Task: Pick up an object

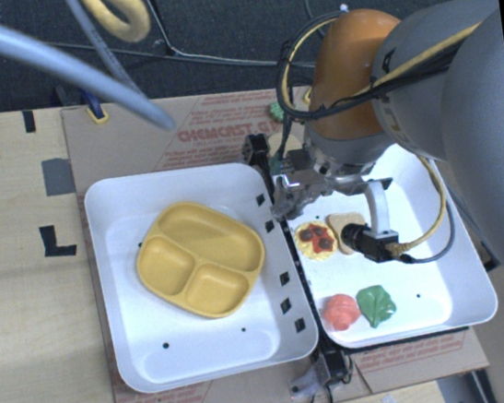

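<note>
The pincer (290, 192) hung at the left wall of the right-hand bin (461, 301), and I couldn't tell whether it was spread. The toy pizza slice (316, 240) lay just beside that wall, so a descent risked clipping it.

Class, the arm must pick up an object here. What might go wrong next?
1. The gripper hangs by the inner wall of the right bin, so a descent may strike the rim.
2. The yellow-and-red toy lies right beside the tan piece; a grasp might nudge or catch both.
3. The red lump and green piece sit close together, risking the same.
</note>
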Tool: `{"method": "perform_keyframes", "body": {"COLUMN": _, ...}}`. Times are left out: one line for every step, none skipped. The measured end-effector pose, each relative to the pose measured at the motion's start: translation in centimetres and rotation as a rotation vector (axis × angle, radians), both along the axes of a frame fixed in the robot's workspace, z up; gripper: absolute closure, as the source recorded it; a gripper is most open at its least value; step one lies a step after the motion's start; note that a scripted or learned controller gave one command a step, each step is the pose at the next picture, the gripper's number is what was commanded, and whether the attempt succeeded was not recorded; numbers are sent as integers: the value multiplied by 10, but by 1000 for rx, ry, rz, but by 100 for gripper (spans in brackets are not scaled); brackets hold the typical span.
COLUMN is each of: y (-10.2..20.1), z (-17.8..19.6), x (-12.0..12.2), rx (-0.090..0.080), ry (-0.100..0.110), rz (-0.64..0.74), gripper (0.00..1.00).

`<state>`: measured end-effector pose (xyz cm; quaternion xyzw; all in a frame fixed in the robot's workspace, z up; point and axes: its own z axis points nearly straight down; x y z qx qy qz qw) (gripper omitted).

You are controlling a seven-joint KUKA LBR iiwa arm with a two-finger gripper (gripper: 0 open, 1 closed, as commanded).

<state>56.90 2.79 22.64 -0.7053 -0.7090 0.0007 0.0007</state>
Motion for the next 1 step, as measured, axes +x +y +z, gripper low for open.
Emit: {"method": "perform_keyframes", "body": {"y": 49, "z": 7, "x": 8, "rx": 1, "ry": -1, "rz": 1, "gripper": 100}}
